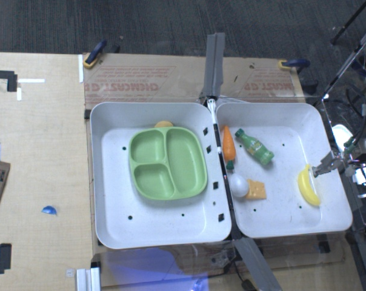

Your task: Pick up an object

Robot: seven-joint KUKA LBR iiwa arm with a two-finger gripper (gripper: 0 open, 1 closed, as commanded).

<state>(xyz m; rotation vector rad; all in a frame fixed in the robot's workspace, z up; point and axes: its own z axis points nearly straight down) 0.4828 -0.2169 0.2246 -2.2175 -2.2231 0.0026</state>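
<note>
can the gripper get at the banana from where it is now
Probably yes. The gripper sits at the right bin's right edge, just beside the banana, which lies alone on the floor, apart from the cheese and bottle.

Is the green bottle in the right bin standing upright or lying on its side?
Lying on its side. The green bottle rests flat on the floor of the right bin, its length running diagonally.

Counter with two bins

The light wooden counter carries two white bins side by side and a small blue piece.
</note>
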